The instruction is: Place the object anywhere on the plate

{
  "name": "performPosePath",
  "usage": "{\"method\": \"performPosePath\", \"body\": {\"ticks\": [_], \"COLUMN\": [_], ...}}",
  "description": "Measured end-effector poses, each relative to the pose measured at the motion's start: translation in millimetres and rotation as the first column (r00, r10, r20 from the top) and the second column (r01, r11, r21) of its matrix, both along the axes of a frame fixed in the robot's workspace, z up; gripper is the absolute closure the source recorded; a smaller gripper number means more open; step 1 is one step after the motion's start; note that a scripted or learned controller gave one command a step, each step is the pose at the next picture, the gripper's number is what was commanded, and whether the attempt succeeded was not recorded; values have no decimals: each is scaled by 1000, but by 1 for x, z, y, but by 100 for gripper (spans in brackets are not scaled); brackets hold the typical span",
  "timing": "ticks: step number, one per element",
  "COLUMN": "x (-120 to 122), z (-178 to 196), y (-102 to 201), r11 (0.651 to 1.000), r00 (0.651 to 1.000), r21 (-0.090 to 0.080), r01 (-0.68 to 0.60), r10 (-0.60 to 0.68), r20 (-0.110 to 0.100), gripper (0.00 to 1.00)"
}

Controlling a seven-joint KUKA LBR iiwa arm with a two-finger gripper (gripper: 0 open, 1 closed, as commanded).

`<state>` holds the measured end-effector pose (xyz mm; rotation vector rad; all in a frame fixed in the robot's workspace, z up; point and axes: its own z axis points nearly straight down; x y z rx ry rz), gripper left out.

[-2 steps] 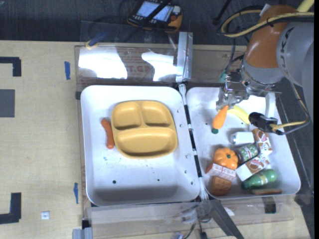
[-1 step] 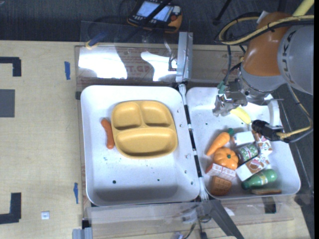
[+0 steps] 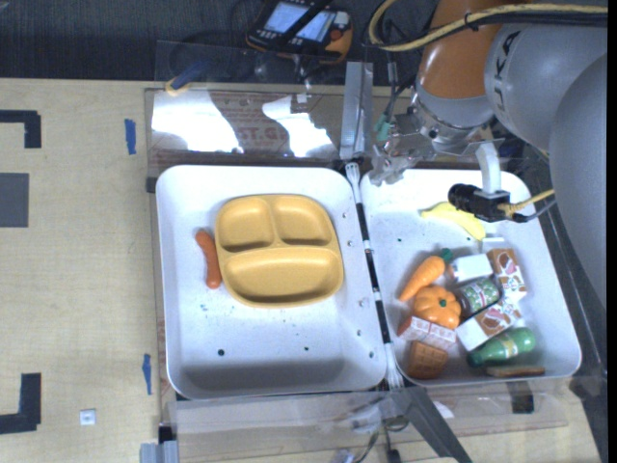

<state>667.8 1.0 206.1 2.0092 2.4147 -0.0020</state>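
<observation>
Camera view: the yellow plastic plate with three sections has no food on it yet.

The silver two-finger gripper hangs over the right white bin, holding nothing; how wide its jaws stand cannot be told. The toy food pile waits there, not picked. A small orange sausage lies beside the plate.

Arm cropped at top and right edges; gripper blurred, indistinct.

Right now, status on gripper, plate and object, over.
Gripper above the right bin's back corner, nothing seen in it. Yellow plate bare, left bin. Orange sausage beside plate. Toy food piled right.
</observation>
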Motion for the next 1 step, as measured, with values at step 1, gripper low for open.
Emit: {"method": "performPosePath", "body": {"ticks": [1], "x": [-47], "z": [-25], "y": [16], "r11": [963], "r00": [963], "r21": [-1], "r01": [270], "r10": [-270], "r20": [-9], "gripper": [100]}}
